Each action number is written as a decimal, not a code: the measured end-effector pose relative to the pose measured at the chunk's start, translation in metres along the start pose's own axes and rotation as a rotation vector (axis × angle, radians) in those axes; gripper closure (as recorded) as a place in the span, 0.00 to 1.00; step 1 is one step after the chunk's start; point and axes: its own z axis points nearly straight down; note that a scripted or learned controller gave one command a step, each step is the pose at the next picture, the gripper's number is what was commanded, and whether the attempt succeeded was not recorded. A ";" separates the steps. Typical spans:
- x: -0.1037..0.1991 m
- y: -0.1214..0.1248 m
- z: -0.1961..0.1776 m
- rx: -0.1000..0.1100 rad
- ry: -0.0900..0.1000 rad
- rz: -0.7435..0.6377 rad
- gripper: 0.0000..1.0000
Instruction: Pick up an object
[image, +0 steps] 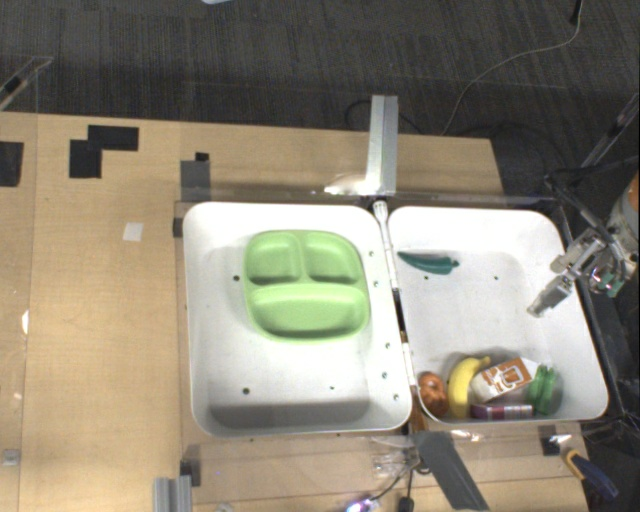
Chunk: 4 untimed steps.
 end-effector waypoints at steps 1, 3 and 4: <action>0.039 -0.010 0.119 0.004 0.005 0.510 0.00; 0.066 0.022 0.047 0.002 0.006 0.217 0.00; 0.082 0.056 -0.005 0.000 0.003 0.394 0.00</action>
